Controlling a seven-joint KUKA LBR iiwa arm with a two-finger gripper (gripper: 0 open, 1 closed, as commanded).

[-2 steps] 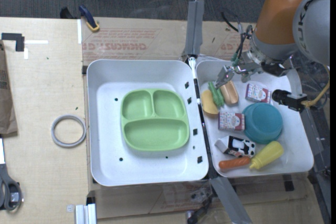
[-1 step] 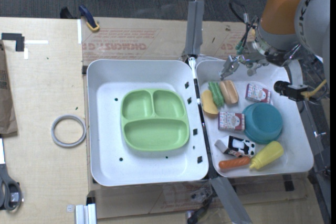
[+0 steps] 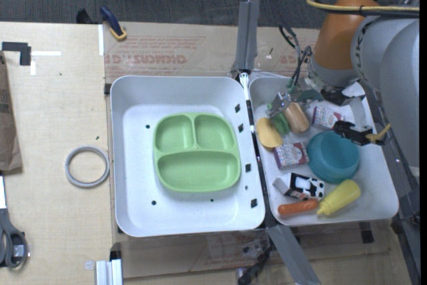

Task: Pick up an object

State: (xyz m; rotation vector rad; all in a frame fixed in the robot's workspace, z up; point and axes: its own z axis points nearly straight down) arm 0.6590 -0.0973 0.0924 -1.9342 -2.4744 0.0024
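Observation:
My gripper (image 3: 285,101) is low over the far left part of the right bin (image 3: 380,209), below the orange wrist band (image 3: 340,33). It hangs just above a tan bread roll (image 3: 297,118), with a small green piece (image 3: 280,123) and a yellow slice (image 3: 269,134) beside it. Whether it touches any of them is unclear. Further along the bin lie a blue bowl (image 3: 335,155), a yellow bottle (image 3: 339,199), an orange carrot (image 3: 298,208), a black-and-white toy (image 3: 305,187) and two printed packets (image 3: 289,155) (image 3: 325,118).
The left bin (image 3: 127,143) holds a green divided plate (image 3: 197,152). On the bench to the left lie a tape ring (image 3: 87,165), scissors (image 3: 10,247) and a blue clamp (image 3: 113,22). The grey arm (image 3: 400,57) covers the right bin's far right corner.

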